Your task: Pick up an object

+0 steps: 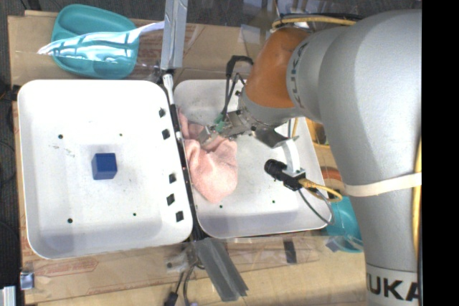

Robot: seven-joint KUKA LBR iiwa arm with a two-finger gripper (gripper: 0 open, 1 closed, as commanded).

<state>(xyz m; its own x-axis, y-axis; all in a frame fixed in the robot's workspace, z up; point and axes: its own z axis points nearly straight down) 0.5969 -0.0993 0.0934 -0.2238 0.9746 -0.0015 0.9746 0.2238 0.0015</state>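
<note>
Arm over the right bin, gripper at the pink cloth

Nearest, the pink cloth (213, 167) lies by the right bin's (251, 222) left wall; the gripper (217, 128) sits on its upper edge, jaws' state unclear. Left, a blue cube (105, 165) rests in the left bin (43, 226); beyond, a teal scoop (93, 39).

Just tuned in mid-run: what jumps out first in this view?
The big grey arm with its orange band fills the right side, its end effector down in the right bin at a crumpled pink cloth. In the left bin, a small blue cube sits alone.
</note>
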